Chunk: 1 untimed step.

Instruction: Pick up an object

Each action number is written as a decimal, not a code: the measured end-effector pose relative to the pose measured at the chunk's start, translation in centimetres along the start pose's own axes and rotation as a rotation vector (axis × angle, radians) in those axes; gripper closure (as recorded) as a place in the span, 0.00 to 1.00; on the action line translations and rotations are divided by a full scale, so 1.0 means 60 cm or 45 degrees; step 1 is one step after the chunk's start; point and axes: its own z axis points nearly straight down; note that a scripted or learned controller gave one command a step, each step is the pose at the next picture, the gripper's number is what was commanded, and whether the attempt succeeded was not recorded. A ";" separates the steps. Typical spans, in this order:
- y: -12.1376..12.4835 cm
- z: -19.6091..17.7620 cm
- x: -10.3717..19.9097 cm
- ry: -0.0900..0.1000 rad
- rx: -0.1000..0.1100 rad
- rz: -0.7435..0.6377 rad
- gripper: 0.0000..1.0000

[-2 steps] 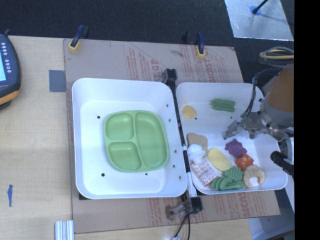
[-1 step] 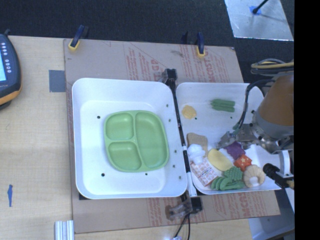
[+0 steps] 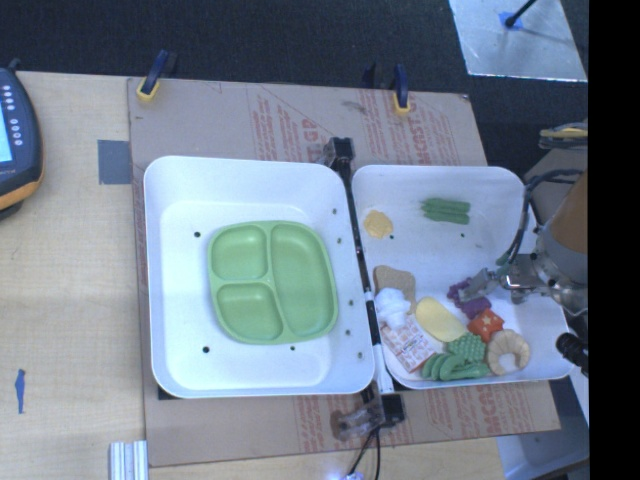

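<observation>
The right bin (image 3: 440,183) holds several toy foods. There are green beans (image 3: 445,210) at the back and a small yellow round piece (image 3: 377,225) near its left wall. A brown bread slice (image 3: 393,279), a white lump (image 3: 394,306), a yellow oval (image 3: 438,318), a purple piece (image 3: 468,293), a red piece (image 3: 486,323), green pods (image 3: 456,360), a printed packet (image 3: 408,345) and a beige ring (image 3: 508,351) crowd the front. My gripper (image 3: 500,278) reaches in from the right edge, just right of and above the purple piece.
The left bin (image 3: 170,268) holds a green divided plate (image 3: 272,281). A black divider hinge (image 3: 342,152) sits between the bins. A handheld pendant (image 3: 15,138) lies at the far left of the bench. Blue and yellow clamps (image 3: 401,93) grip the cardboard's back edge.
</observation>
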 end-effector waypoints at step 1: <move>0.112 0.001 0.005 0.001 -0.008 -0.009 0.00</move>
